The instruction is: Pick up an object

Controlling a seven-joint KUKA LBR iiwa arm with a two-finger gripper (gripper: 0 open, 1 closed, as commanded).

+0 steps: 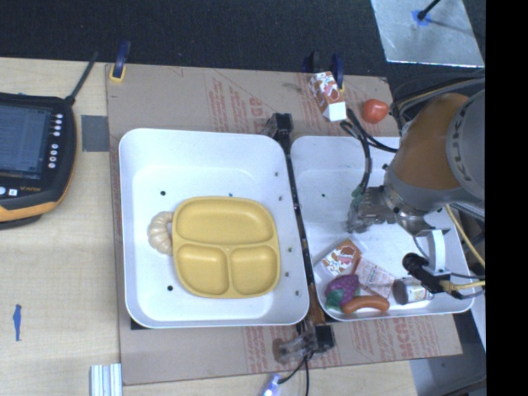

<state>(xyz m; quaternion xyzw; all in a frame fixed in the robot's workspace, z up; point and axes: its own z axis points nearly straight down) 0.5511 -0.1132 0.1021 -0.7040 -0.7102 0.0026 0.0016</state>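
Grey metal pincer (pixel 360 218) hangs low over the right bin (pixel 326 167), but whether it is open or closed cannot be told from here. At five o'clock from it lies a glossy red-and-white packet (pixel 340 260), with a purple lump (pixel 342 287) and an orange sausage shape (pixel 364 306) just beyond. Over at nine o'clock, the left bin (pixel 165 159) carries a smooth yellow sectioned tray (pixel 223 245). Brown cardboard (pixel 206 97) lines the pale wood bench (pixel 49 287).

Left bin (pixel 140 221) mostly blocked by yellow tray (pixel 224 246), right bin's (pixel 318 159) far half open (near corner cluttered)
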